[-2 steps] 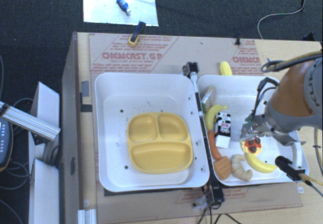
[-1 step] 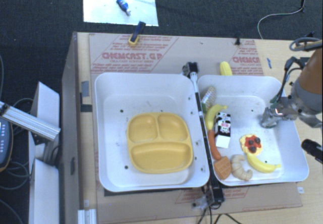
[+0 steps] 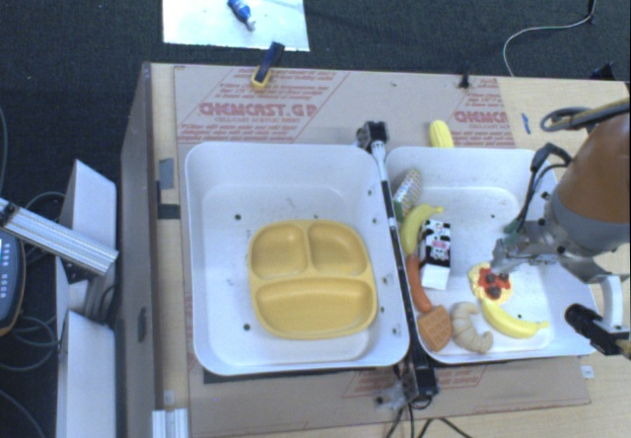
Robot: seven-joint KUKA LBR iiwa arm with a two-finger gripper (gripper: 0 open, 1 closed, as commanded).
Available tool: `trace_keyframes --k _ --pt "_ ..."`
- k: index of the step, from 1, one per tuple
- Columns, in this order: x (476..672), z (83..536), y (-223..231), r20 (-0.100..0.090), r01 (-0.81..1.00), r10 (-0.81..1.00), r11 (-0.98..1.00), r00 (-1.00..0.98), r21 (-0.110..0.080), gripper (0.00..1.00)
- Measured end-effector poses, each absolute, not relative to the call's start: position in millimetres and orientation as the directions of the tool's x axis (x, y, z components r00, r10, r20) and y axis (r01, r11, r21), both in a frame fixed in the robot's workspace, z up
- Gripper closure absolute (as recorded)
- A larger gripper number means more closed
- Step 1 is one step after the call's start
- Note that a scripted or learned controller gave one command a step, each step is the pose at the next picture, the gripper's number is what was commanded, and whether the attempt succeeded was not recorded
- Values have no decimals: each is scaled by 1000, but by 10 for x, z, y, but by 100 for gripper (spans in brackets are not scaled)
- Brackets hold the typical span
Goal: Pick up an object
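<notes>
We count two white bins on the tabletop [image 3: 296, 96]: the left bin [image 3: 212, 229] and the right bin [image 3: 473, 180]. The left one carries one yellow divided plate [image 3: 311, 278]. In the right one we count two bananas, one near the divider [image 3: 419, 224] and one by the front wall [image 3: 513, 318], one black-and-white carton [image 3: 435, 249], one orange sausage-like piece [image 3: 418, 285], one waffle-like square [image 3: 434, 328] and one croissant [image 3: 469, 325].
</notes>
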State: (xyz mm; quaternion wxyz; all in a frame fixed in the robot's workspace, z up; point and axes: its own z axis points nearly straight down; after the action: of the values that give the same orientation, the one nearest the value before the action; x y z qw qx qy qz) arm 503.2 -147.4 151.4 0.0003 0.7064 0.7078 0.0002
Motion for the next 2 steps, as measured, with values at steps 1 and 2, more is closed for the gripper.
trace_keyframes --k 1,2 --pt "5033 1516 -1477 0 1000 1000 2 -2 1 0" --pt "4877 843 -1560 0 1000 1000 2 -2 1 0"
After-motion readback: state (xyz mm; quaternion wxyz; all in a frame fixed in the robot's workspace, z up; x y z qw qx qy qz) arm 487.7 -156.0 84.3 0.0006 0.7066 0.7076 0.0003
